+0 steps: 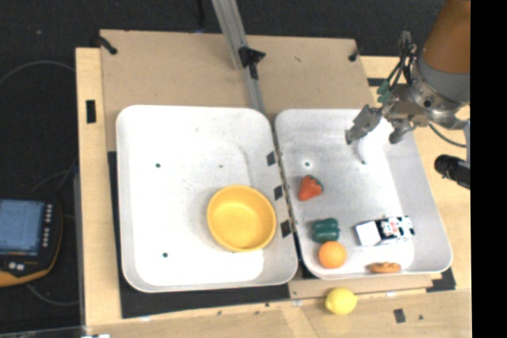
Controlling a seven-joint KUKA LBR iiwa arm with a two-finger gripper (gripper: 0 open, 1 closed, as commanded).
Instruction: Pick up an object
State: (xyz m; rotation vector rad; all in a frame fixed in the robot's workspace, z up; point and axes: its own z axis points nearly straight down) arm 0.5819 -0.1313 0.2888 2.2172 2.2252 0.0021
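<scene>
My gripper (377, 130) hangs over the far part of the right bin (348, 170), fingers spread open with nothing between them. Below it in that bin lie a red strawberry-like piece (310, 187), a dark green block (325, 230), an orange ball (332, 255), a white box with dark print (383, 230) and a flat orange piece (385, 267) at the near rim. All of these sit nearer the camera than the gripper. A yellow bowl (241, 217) rests in the left bin (174, 162).
A yellow lemon-like ball (341, 301) lies on the bench outside the right bin's near edge. A grey metal rail (226, 8) slants down to the gap between the bins. A handheld pendant (25, 237) sits at the far left.
</scene>
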